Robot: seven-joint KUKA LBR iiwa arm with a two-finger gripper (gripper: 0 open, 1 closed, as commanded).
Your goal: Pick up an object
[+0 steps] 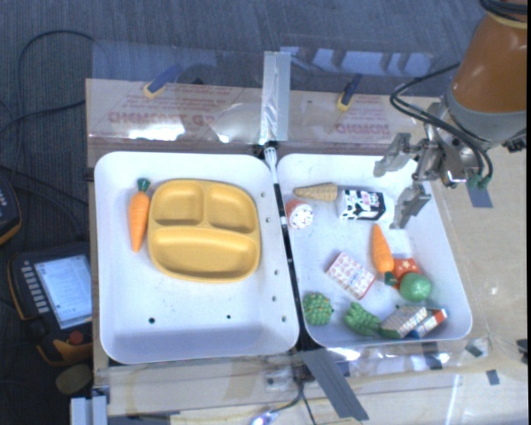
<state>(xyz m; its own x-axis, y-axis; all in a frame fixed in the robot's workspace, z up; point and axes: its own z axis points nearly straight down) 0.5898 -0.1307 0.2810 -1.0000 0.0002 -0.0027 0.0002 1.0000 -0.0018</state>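
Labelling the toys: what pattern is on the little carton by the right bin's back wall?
Black and white cow patches on the carton, clear in the camera view.

Yellow divided plate (203, 229), orange carrot (139, 216) with green top, black-and-white cow-patterned carton (362, 204), white bins (115, 326).

Grey carpet floor (203, 11) — black cables (35, 47), bench (504, 237)

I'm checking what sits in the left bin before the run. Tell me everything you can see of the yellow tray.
The yellow tray is a rounded-corner dish, plastic by its look, divided into three compartments: two smaller ones along the far side and one wide one along the near side. It lies flat and upright on the floor of the left bin, roughly centred. A toy carrot lies close along its left edge; whether they touch I cannot tell.
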